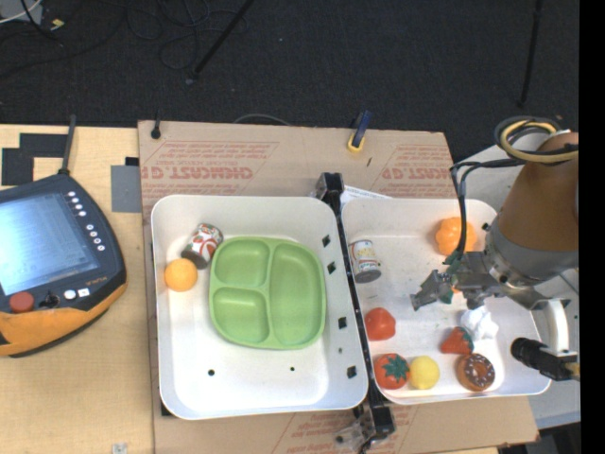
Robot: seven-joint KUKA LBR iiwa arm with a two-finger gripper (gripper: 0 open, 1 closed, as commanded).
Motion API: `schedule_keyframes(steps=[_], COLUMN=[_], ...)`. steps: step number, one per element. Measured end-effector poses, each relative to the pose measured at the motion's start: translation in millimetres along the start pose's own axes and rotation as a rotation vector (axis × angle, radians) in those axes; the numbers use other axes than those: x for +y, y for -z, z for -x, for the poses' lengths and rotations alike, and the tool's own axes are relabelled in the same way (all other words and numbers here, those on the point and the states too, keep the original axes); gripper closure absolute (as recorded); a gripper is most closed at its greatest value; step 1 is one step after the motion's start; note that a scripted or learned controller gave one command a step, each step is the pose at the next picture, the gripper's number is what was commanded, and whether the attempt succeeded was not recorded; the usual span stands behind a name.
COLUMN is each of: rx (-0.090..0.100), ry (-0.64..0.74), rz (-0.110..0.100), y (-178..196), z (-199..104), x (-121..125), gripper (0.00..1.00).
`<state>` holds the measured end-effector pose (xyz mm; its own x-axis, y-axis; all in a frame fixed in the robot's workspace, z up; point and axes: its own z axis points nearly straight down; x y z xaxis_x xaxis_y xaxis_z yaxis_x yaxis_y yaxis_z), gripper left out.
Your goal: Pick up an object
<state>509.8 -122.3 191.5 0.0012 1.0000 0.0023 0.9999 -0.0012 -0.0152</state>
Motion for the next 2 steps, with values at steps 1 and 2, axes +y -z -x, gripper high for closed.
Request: schedule_keyframes(steps=[1,2], rx=[-0.002,0.0], ry=[0.002,0.003], rz=[0.014,0.007], y=[6.5,-37.9], z=[0.4,2.8], x=[2.9,4.2], gripper=[0.0,0.0])
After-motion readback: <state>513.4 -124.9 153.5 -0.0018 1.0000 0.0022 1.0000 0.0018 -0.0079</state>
